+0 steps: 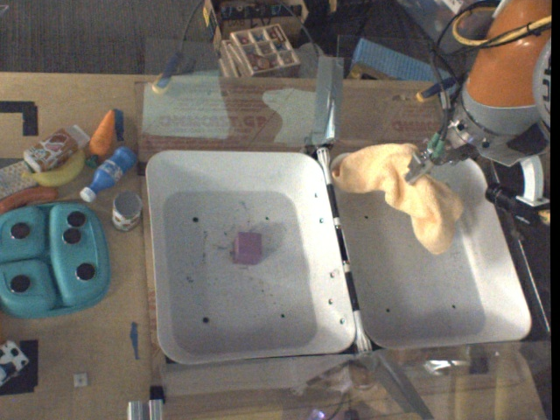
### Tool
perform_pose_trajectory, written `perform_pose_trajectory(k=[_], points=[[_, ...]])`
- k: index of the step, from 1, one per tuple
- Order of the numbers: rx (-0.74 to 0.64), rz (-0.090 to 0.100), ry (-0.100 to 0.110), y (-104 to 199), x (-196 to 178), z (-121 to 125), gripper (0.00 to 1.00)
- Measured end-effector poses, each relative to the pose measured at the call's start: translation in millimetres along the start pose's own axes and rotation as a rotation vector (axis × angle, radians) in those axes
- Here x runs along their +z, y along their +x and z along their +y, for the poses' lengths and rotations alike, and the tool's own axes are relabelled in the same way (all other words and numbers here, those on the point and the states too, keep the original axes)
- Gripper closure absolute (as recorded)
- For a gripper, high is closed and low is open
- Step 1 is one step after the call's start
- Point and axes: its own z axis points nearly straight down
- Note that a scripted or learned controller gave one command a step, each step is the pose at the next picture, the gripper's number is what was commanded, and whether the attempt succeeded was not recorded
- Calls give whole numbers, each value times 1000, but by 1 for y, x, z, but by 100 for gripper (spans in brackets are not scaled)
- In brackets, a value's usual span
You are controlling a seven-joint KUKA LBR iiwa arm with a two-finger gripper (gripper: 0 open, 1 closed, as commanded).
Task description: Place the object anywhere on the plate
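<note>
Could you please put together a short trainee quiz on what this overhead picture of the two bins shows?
1. True or false: the purple block lies in the left bin.
2. What does the yellow cloth drape over? A) the divider side of the right bin B) the teal tray
3. Fill in: the tool is at the ___.

Key: 1 true; 2 A; 3 cloth.

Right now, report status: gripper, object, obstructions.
Gripper over right bin, shut on yellow cloth, cloth lifted and draping. Purple block alone in left bin. Nothing blocking.
</note>
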Motion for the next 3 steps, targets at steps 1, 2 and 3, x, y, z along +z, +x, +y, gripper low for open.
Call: perform_pose_trajectory(k=[1, 2, 3], points=[[40, 2, 3, 78, 8, -49, 100], [49, 3, 3, 174, 22, -5, 100], [238, 0, 2, 99, -36, -58, 100]])
